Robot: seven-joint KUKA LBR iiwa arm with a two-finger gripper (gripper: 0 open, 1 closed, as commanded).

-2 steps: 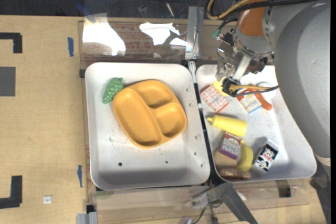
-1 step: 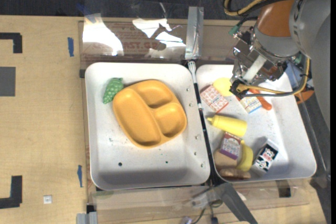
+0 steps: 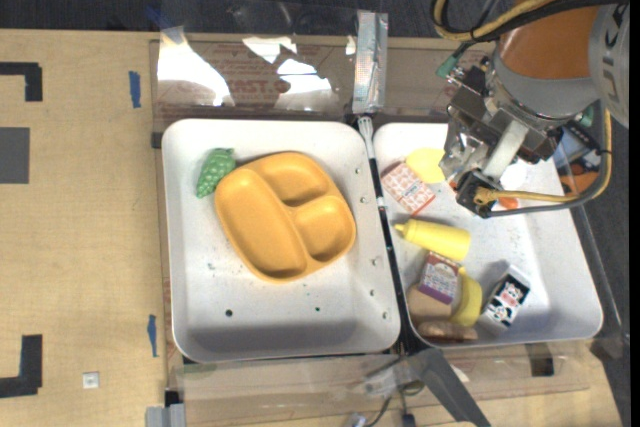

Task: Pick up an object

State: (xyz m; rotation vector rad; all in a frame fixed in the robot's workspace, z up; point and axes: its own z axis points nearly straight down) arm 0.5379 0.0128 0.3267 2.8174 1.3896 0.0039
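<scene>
Arm [image 3: 560,25] comes in from the upper right of the frame. The gripper [image 3: 463,160] is over the upper part of the right bin [image 3: 548,250]. Jaw state: can't tell, the wrist hardware blocks the tips from this angle. Nothing visibly held.

Nearest pick candidates:
- yellow rounded piece [image 3: 424,162], possibly a lemon, view too coarse to confirm. It sits just left of the gripper at about the same height in frame. Can't tell if they touch.
- red-and-white patterned packet [image 3: 408,187], lower left of the gripper, against the bin's left wall and touching the yellow piece.
- small orange piece [image 3: 507,203], just lower right of the gripper on the bin floor.

Rest of the right bin, lower in frame:
- yellow squeeze bottle [image 3: 437,236] lying on its side, below the packet.
- purple box [image 3: 438,280] under the bottle.
- banana [image 3: 468,301] just right of the box, touching it.
- black-and-white carton [image 3: 507,300] right of the banana.
- brown item [image 3: 440,327] at the bottom edge, unclear what it is.

Left bin [image 3: 190,255]: orange divided plate [image 3: 285,213] in the centre, with a green grape bunch [image 3: 213,170] at its upper left edge. Both are well apart from the gripper.
</scene>
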